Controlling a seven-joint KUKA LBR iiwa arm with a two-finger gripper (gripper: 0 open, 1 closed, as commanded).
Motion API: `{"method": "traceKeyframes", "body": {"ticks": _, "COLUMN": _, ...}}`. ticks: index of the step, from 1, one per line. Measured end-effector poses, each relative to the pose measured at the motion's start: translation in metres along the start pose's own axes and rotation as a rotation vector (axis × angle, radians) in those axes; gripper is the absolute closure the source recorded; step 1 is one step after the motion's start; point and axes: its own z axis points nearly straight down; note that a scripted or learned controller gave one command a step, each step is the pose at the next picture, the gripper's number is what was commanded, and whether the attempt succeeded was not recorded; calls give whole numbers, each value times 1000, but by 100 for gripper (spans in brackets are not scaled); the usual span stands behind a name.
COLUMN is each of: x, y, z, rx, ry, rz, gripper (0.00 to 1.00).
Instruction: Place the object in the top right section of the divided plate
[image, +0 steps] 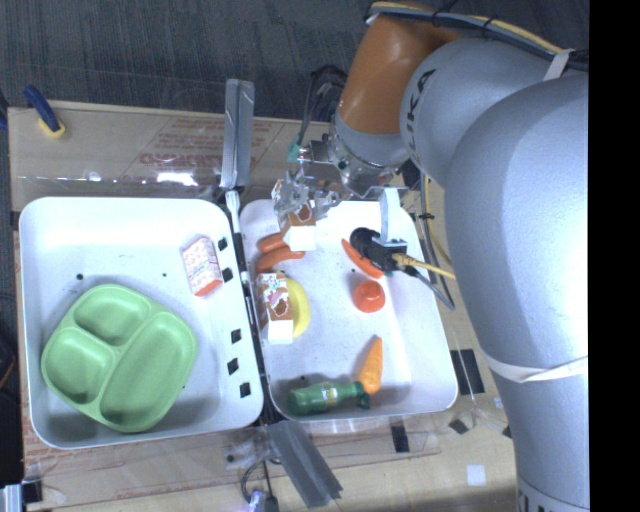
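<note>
The divided plate (117, 355), pale green with three sections, lies at seven o'clock in the left bin (60, 225), one of two bins we count. Nearest us in the right bin (425, 385) we see one green bottle (328, 396) and one carrot (371, 363). Farther up sit one banana (297, 305) and one orange cup (369, 295). The gripper (300, 200) hangs at twelve o'clock; we cannot tell its closure.

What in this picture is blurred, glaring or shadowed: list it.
Camera view: soft overall; the big grey arm nearest the lens is blurred; glare streaks the clear sheet above the left white bin; the green divided plate casts a soft shadow toward the bin's near wall.
</note>
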Motion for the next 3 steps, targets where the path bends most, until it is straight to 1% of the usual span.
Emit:
{"method": "traceKeyframes", "body": {"ticks": 1, "x": 1, "y": 1, "z": -5, "rx": 5, "ry": -2, "rz": -8, "gripper": 100}}
{"method": "traceKeyframes", "body": {"ticks": 2, "x": -38, "y": -37, "z": 45, "rx": -1, "ry": -1, "rz": 127, "gripper": 100}}
{"method": "traceKeyframes", "body": {"ticks": 3, "x": 113, "y": -79, "z": -34, "rx": -8, "ry": 0, "rz": -164, "gripper": 100}}
